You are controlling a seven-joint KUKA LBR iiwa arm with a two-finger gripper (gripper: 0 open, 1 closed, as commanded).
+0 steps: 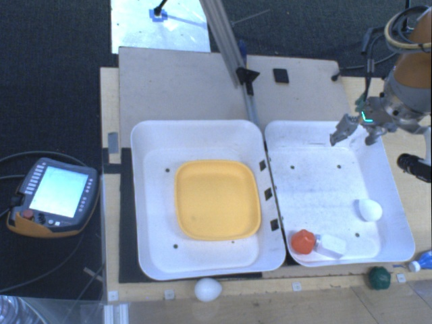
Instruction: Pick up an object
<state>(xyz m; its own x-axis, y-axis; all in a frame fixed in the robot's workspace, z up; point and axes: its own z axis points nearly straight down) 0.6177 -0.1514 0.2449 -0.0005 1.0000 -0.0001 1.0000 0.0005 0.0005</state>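
Note:
The gripper (356, 135) hangs above the far right corner of the right bin (317, 181), open, its two fingers spread apart with nothing between them. A white egg-shaped object (369, 210) lies near the bin's right wall. At the bin's near edge an orange-red round object (304, 241) rests next to a flat white piece (330, 246). A square yellow plate (218, 199) lies in the middle of the left bin (152, 181).
A white egg (208, 289) lies on the bench in front of the left bin. A dark green ball (379, 277) and a blue-tipped item (420, 262) sit off the right bin's near corner. A teach pendant (52, 196) rests at far left.

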